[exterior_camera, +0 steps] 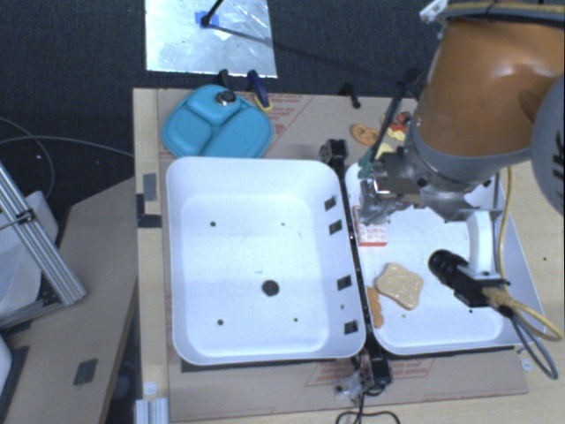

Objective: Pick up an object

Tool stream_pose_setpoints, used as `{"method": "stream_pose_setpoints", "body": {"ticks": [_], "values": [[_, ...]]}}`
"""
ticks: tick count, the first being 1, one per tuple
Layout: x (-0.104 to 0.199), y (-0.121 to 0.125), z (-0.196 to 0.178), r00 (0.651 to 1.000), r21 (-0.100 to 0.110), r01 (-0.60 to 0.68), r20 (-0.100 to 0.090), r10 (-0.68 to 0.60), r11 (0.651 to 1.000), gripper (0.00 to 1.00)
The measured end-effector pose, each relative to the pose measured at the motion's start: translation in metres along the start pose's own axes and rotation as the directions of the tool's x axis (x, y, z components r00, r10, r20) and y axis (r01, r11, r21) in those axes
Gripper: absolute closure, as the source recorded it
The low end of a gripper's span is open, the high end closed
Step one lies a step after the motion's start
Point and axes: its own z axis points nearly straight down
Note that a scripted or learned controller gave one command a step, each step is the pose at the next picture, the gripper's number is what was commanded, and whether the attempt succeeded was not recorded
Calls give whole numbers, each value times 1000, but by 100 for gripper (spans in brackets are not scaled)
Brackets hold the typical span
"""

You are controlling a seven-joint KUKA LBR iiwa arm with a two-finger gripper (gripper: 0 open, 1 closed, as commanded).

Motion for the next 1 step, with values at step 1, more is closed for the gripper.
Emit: {"method": "stream_pose_setpoints", "body": {"ticks": [1], "values": [[-37, 0, -42, 1000, 5, -8, 3, 8, 1000, 100]]}}
